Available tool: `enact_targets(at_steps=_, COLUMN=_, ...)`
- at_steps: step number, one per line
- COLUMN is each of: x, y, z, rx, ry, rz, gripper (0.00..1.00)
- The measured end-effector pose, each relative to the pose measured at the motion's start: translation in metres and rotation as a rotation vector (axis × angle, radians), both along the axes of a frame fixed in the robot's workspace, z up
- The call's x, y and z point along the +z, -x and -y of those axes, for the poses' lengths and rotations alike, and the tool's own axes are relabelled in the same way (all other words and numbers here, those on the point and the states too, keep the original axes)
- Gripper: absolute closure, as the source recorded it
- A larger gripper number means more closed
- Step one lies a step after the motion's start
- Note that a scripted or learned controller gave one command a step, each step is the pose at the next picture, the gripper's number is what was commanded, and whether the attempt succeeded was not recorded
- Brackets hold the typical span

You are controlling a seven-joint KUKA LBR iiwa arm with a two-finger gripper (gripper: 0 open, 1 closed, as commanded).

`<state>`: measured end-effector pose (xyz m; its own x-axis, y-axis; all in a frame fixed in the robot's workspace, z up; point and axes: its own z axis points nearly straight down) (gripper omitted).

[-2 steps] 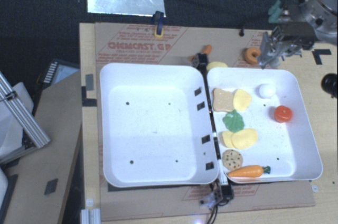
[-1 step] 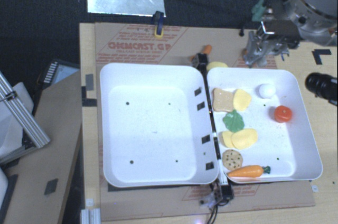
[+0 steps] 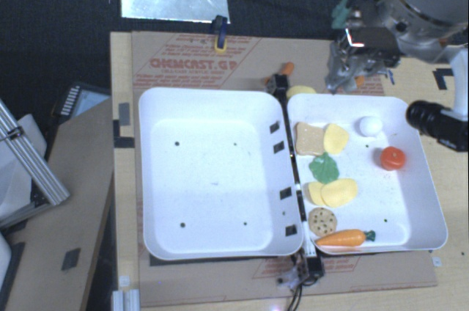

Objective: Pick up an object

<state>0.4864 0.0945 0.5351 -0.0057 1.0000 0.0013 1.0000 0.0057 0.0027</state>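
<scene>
Hovering above the right white bin's (image 3: 429, 218) far rim, the gripper (image 3: 344, 78) grips nothing visible, finger spread unclear; orange plastic carrot (image 3: 341, 237) and red tomato (image 3: 393, 158) unpicked.

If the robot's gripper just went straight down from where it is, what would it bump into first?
Probably the far rim of the right bin or the cardboard sheet under it. The gripper hangs above that back edge, not over the toy food. The slanted view makes depth uncertain, so I can't say which it would hit first.
</scene>
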Motion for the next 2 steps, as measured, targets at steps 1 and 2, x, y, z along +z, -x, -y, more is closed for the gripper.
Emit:
enact_targets(at_steps=1, x=0.0001, y=-0.0001, z=-0.0032, rx=-0.001, ry=0.0, rz=0.0, gripper=1.0)
enact_targets(at_steps=2, x=0.0001, y=-0.0001, z=-0.0056, rx=-0.001, ry=0.001, rz=0.0, gripper=1.0)
